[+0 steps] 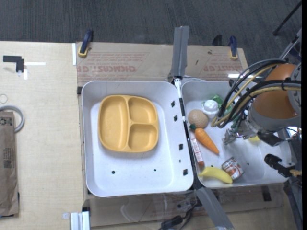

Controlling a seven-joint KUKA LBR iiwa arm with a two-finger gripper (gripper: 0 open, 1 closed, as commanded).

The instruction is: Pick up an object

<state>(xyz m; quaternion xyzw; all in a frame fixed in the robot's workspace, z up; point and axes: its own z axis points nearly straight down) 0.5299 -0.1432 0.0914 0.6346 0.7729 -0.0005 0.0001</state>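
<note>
Looking over both bins, we see the tray point(128, 123) alone in the left bin point(91, 143) and the gripper point(234, 134) low in the right bin point(254, 174); its grip we cannot tell. Carrot point(207, 141), banana point(216, 175) and can point(232, 167) crowd together there, so we risk nudging one aside.

red print runs across the cardboard sheet point(158, 61) lying behind the two white bins, upside down from this view and too faint to read with any certainty. the small can point(232, 168) beside the banana point(216, 175) bears a red-and-white label, illegible. the brown paper bag point(8, 162) left of the bins shows small dark print, unreadable.
</note>
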